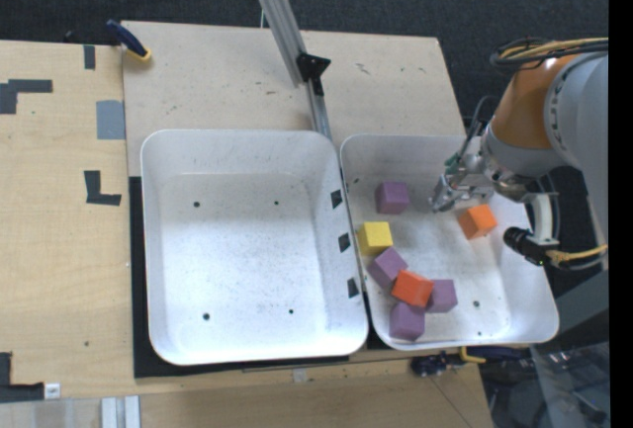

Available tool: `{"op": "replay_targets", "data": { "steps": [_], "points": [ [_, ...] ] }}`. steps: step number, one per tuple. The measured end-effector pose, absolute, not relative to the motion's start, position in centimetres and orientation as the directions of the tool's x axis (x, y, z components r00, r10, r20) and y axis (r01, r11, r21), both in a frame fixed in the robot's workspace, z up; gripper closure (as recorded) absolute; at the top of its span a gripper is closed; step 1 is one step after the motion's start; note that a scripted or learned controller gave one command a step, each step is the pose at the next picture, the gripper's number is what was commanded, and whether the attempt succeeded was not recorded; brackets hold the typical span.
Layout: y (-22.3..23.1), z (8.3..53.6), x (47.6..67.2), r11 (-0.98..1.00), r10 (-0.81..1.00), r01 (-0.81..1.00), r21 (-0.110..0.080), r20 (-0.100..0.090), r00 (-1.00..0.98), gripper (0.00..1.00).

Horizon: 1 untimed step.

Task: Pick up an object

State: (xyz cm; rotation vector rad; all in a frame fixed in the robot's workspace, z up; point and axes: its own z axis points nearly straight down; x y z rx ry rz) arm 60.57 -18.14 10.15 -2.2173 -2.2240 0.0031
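An orange cube (479, 220) lies near the right bin's (524, 312) right wall, just beside the gripper (445, 202); whether its jaws are spread cannot be told. A purple cube (393, 197) and a yellow cube (375, 236) sit toward the bin's left wall, more blocks clustered near its front edge.

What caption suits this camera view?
Gripper hovers in the right bin beside an orange cube; other blocks lie nearby.

Grey KUKA arm (584, 110), orange band above wrist, silver metal wrist block, black and yellow cables alongside
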Motion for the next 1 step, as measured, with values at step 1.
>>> {"op": "replay_targets", "data": {
  "steps": [1],
  "points": [
    [-18.08, 16.5, 60.97, 0.001, 1.0, 1.0, 0.006, -0.002, -0.001, 1.0]
  ]
}}
